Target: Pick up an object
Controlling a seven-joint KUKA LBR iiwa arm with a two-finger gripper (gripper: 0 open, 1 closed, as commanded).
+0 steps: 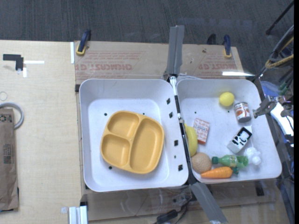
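Left bin (88, 139): yellow tray (132, 142). Right bin (266, 125): banana (191, 140) at left wall, carrot (217, 173), bottle (231, 161), brown ball (201, 162), packet (201, 130), black-white box (240, 139), can (241, 112), lemon (226, 99). Claw (261, 109) at right rim, just beside can; its state cannot be told.

Two white bins (88, 139) — one yellow divided plate (132, 142); one lemon (226, 99); one can (241, 111); one carrot (217, 173); one green bottle (230, 161)

Dark grey carpet floor (140, 8) lies beyond a pale wooden counter (42, 125) topped with printed cardboard (126, 64) under even light.
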